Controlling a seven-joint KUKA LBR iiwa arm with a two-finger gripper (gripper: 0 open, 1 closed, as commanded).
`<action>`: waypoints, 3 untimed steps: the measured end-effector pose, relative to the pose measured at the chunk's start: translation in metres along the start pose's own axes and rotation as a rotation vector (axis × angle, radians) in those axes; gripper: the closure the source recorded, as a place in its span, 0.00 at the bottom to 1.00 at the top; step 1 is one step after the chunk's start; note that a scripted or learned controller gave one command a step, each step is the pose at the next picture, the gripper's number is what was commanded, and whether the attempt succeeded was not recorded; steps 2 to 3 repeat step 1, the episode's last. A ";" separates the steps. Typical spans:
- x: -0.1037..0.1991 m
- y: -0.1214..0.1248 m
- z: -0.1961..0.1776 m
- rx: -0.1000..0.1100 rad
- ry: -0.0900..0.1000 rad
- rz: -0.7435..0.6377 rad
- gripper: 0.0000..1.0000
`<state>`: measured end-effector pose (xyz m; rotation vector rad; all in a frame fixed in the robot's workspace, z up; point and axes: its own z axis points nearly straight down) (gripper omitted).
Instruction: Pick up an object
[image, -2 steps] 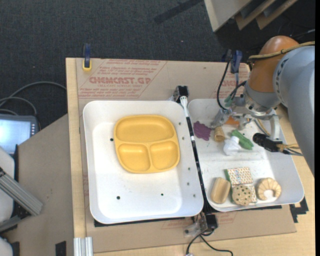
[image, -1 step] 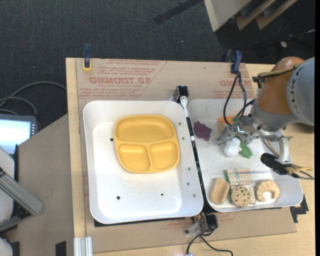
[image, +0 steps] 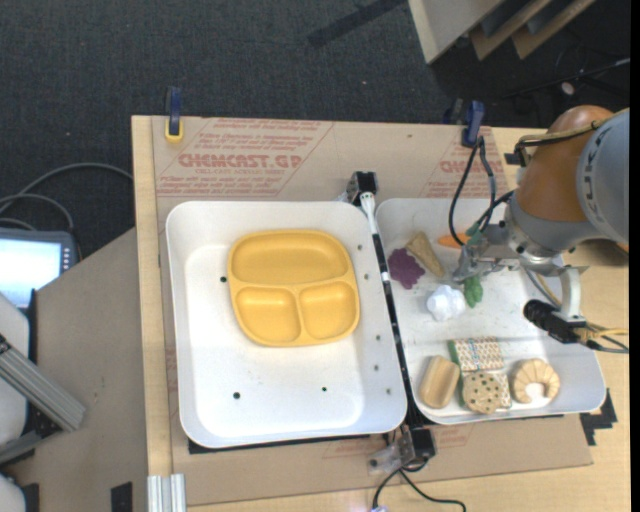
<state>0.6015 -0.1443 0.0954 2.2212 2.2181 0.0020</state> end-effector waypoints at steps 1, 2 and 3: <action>0.083 -0.056 -0.094 0.003 0.004 -0.007 1.00; 0.083 -0.056 -0.094 0.003 0.004 -0.007 1.00; 0.083 -0.056 -0.094 0.003 0.004 -0.007 1.00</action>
